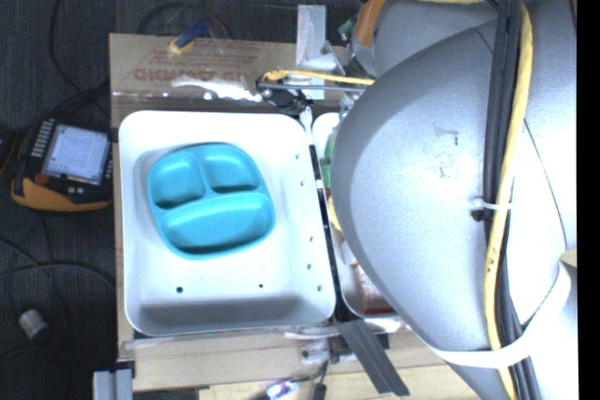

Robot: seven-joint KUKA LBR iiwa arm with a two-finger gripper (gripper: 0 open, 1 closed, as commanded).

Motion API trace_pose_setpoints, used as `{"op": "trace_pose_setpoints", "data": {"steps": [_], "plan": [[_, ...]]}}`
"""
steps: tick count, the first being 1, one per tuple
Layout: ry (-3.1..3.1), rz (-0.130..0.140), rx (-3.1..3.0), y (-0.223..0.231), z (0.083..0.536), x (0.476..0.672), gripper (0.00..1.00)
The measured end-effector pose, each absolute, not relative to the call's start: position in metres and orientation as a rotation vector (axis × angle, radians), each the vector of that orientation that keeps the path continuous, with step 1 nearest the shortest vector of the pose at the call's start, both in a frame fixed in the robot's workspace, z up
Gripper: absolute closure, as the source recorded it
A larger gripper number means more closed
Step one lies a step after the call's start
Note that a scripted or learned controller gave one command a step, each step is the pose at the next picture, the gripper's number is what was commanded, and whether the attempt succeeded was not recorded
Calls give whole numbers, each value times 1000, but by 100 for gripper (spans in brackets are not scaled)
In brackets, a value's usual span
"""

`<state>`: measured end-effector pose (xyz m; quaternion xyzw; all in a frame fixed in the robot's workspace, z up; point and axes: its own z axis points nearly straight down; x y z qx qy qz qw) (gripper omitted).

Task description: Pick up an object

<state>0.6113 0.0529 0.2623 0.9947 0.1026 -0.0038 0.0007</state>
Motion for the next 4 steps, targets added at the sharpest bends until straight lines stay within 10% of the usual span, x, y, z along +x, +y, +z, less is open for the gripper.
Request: {"op": "trace_pose_setpoints", "data": {"steps": [1, 2, 3, 4], "plan": [[317, -5, 3122, 23, 404, 585, 100], [325, -9, 3121, 37, 322, 564, 100], [372, -9, 3115, 35, 271, 619, 100], [316, -7, 3122, 16, 346, 601, 100]]}}
